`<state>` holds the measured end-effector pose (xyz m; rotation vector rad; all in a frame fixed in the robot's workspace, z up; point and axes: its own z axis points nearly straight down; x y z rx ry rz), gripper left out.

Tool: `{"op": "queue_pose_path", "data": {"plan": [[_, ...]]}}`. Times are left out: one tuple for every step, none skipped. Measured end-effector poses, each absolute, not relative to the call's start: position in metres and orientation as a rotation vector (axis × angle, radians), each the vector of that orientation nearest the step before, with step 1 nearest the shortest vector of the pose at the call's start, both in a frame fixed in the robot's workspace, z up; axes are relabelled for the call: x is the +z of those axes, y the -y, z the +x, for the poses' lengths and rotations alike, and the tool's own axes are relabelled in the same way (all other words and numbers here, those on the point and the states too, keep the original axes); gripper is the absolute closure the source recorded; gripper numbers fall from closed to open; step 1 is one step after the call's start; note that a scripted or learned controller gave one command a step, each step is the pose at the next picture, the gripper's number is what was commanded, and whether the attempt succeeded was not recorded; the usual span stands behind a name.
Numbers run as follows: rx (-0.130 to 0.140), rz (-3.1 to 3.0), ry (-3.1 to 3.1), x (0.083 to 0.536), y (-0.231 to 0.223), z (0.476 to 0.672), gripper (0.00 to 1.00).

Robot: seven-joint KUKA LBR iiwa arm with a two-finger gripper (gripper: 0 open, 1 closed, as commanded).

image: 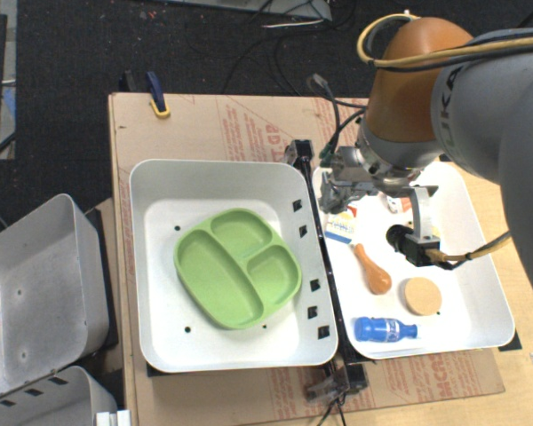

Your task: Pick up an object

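The tool [342, 193] hangs low over the upper left corner of the right bin [484, 322], above a small white and blue packet [338, 230]; whether it is open or closed cannot be told, and nothing is seen in its hold. The likeliest pick, an orange spoon-like piece [371, 270] at the centre of that bin, runs from upper left to lower right, bulb end lowermost. It is judged light, stiff and somewhat slippery, best taken across the narrow handle.

Dark speckled floor [62, 51] strewn with cables [249, 38]; brown cardboard benchtop [222, 122].
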<state>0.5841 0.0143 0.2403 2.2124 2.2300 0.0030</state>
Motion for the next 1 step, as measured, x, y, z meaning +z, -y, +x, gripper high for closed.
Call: {"op": "queue_pose_path", "data": {"plan": [[0.002, 2.211, -2.232, 0.2303, -0.0746, 0.5952, 1.00]]}}
